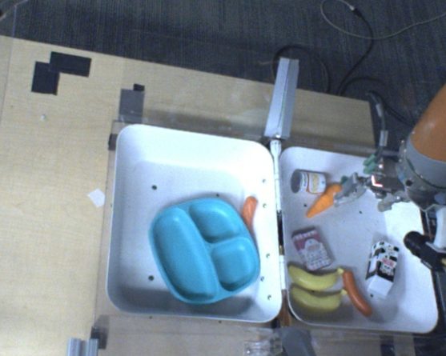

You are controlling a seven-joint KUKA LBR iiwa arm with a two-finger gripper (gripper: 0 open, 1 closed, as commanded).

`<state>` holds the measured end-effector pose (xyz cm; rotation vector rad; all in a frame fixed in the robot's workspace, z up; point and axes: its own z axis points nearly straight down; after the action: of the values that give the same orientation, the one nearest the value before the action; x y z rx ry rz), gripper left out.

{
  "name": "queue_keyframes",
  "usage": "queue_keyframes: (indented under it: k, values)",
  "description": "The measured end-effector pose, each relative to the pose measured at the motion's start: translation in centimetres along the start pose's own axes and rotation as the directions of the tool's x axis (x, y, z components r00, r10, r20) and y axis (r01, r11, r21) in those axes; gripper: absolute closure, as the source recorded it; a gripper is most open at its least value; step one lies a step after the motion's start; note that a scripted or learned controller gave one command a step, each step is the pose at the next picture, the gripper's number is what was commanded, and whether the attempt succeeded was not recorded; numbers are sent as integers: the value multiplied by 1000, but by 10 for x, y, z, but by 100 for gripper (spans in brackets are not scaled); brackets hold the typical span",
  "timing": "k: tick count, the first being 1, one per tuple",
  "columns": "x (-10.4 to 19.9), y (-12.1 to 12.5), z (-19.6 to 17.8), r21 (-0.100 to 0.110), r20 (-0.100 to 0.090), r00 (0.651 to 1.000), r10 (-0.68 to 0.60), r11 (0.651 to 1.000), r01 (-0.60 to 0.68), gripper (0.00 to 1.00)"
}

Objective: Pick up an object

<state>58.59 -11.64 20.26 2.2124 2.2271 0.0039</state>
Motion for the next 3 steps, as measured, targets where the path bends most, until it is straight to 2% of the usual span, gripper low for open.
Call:
queue_keyframes:
  k: [1, 2, 3]
  values:
    - [-42, -65, 66, 0, 0, 1000, -31, 1000, 31, 0]
    - [-42, -65, 66, 0, 1, 1000, -30, 1000, 30, 0]
    - [-89, -42, 75, -2, 1, 998, -63, 998, 63, 0]
